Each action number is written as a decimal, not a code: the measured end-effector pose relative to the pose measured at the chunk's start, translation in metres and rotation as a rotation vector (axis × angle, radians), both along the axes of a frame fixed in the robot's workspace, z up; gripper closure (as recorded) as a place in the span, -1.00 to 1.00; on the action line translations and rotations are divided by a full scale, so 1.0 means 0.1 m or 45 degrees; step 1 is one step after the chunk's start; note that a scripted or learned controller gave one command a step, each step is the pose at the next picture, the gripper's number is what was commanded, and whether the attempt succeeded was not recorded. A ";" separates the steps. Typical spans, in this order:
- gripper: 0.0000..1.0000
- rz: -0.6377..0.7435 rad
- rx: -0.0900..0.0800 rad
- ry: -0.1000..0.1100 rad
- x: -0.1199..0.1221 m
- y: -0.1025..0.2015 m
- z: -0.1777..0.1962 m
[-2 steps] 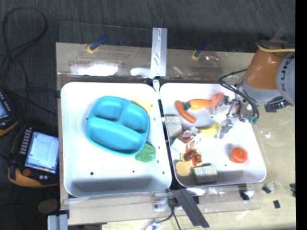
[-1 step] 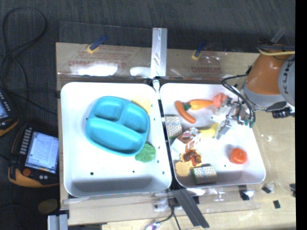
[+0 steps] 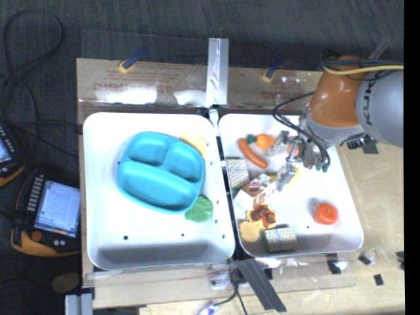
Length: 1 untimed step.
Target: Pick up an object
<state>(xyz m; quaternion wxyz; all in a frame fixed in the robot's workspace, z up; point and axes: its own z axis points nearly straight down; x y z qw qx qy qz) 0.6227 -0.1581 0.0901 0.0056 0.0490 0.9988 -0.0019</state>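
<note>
From above, the gripper (image 3: 289, 161) is hanging over the right bin (image 3: 341, 189), fingers parted and holding nothing, just beside the hot dog toy (image 3: 252, 151) and above the striped box (image 3: 260, 188). A blue divided tray (image 3: 161, 169) is lying in the left bin (image 3: 105, 235).

Right bin (image 3: 348, 202): toys crowd its left half, from hot dog (image 3: 252, 153) down to sponge block (image 3: 279, 239). Open white floor on the right, bar the orange ball (image 3: 326, 213). Left bin (image 3: 98, 195): blue tray (image 3: 161, 170) fills its middle, near strip open.
</note>
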 end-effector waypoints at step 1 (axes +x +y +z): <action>-1.00 -0.231 0.008 -0.006 -0.28 -0.22 0.00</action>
